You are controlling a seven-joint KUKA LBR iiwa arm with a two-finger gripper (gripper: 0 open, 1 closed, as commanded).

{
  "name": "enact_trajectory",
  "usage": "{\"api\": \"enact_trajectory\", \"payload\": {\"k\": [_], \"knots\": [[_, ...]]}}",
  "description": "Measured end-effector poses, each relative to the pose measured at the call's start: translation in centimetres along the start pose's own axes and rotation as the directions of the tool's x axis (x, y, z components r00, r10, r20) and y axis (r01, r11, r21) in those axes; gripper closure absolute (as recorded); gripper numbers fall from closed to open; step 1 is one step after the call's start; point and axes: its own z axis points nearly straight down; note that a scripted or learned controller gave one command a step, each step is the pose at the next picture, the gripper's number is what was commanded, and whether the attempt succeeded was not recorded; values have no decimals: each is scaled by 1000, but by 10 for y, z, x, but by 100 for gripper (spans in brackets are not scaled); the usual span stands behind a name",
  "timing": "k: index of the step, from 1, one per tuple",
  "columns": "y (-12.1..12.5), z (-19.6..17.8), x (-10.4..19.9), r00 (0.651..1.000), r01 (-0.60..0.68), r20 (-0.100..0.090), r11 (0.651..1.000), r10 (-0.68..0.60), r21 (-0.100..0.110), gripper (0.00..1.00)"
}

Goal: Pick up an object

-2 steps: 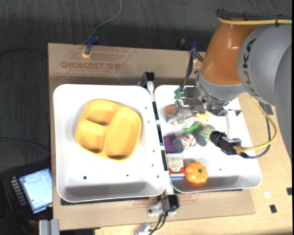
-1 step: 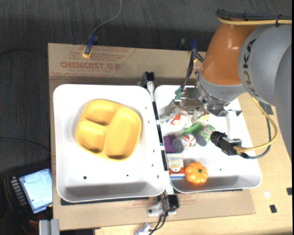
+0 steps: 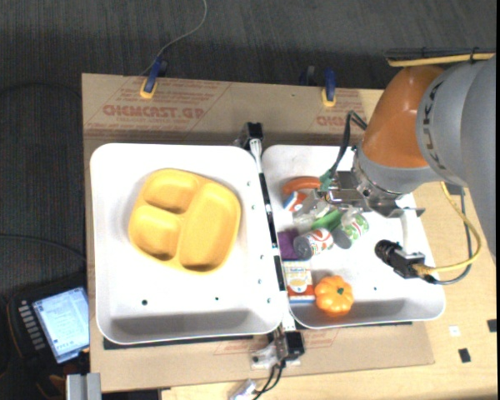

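Observation:
The right bin (image 3: 400, 302) holds a heap of small objects. An orange toy pumpkin (image 3: 334, 295) lies near its front wall, with a small orange-and-white carton (image 3: 297, 278) to its left. A purple item (image 3: 287, 244) and a red-and-white ball (image 3: 317, 241) lie in the middle. A red-orange piece (image 3: 301, 187) lies further back, and a green bottle-like item (image 3: 329, 220) sits under the wrist. My gripper (image 3: 337, 208) is low over this heap, reaching in from the right, directly above the green item.
The left bin (image 3: 108, 223) holds a big yellow three-compartment tray (image 3: 185, 217). A black divider rail (image 3: 267, 211) runs between the bins. A black cable fitting (image 3: 397, 257) with a yellow cable hangs over the right bin's right side. Clamps hold the cardboard base at the back.

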Motion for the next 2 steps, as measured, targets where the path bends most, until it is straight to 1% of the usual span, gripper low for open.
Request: {"api": "enact_trajectory", "payload": {"k": [1,2], "knots": [[-15,53,-44,1000,0,0,1000,0,0,0],[11,94,-29,1000,0,0,1000,0,-10,0]]}}
